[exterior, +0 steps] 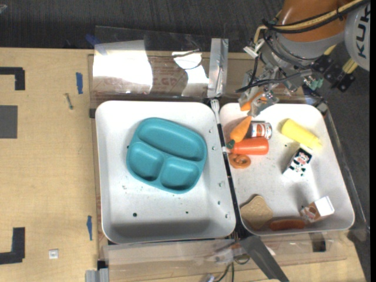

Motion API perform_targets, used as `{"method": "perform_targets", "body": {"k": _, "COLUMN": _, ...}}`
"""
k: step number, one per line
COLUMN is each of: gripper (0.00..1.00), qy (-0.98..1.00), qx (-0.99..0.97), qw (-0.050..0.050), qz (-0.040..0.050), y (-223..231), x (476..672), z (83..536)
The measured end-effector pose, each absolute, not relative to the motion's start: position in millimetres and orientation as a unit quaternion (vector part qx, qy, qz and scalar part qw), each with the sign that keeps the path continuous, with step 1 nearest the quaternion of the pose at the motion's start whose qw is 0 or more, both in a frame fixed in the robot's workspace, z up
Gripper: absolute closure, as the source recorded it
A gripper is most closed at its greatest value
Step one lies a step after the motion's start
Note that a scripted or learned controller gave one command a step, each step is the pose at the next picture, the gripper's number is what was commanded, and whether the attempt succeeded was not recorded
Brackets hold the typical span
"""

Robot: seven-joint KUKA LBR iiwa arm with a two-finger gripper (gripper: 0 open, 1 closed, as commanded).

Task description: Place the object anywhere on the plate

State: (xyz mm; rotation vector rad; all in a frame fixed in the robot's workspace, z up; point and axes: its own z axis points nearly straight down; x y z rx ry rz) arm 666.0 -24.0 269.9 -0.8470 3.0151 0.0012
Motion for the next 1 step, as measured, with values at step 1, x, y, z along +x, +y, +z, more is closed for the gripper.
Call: {"method": "perform_targets", "body": {"k": 1, "gripper": 1.00, "qy": 0.964, "qx": -0.267, "qw": 0.001, "qz": 0.0025, "y": 82.8, "x": 636.5, "z": 228.4}}
